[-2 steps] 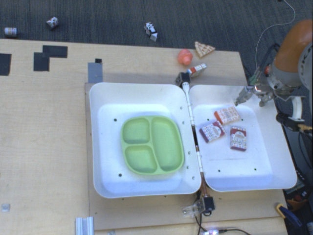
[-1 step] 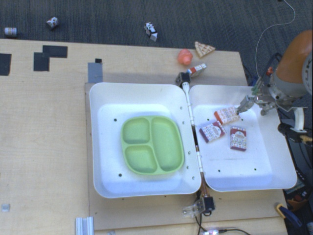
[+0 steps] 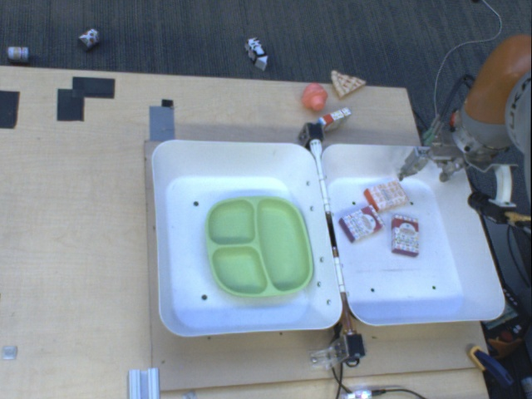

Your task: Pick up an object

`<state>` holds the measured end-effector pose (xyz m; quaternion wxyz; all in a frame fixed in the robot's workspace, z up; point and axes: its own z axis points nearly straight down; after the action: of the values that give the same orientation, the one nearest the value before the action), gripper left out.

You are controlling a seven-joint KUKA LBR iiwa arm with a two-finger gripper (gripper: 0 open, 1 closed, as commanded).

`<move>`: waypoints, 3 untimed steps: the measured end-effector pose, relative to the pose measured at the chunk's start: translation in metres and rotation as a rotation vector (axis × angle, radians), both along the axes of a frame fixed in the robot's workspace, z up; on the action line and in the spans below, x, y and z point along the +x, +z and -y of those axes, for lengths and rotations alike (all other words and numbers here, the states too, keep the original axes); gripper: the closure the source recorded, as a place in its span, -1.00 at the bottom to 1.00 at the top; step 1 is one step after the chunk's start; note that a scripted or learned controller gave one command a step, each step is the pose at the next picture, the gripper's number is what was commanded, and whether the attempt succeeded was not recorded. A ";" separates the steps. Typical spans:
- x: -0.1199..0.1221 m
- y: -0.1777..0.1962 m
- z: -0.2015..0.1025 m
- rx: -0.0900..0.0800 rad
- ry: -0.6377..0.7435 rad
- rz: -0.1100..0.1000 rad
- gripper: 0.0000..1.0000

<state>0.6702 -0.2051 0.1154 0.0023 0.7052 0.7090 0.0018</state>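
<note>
Three small packets lie in the right bin (image 3: pixel 465 293): an orange-and-white one (image 3: pixel 386 195), a purple-and-white one (image 3: pixel 359 223) and a dark red one (image 3: pixel 405 234). My gripper (image 3: pixel 429 166) hangs over the bin's far right corner, up and to the right of the orange-and-white packet. Its fingers are spread and open, with nothing between them. The left bin (image 3: pixel 179 223) holds a green divided plate (image 3: pixel 258 246).
On the bench beyond the bins lie a pink ball (image 3: pixel 314 96), a toy pizza slice (image 3: pixel 347 83) and a small red-and-white tube (image 3: pixel 335 118). Black tape patches (image 3: pixel 83 96) mark the bench's far left. Cables run along the right edge.
</note>
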 end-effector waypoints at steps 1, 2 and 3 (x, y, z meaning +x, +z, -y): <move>0.000 0.007 0.000 0.000 0.000 0.000 -1.00; 0.000 0.004 0.000 0.000 0.000 -0.001 -1.00; -0.027 -0.001 0.000 0.000 -0.003 -0.002 -1.00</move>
<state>0.6428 -0.2056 0.1140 0.0016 0.7061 0.7081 0.0010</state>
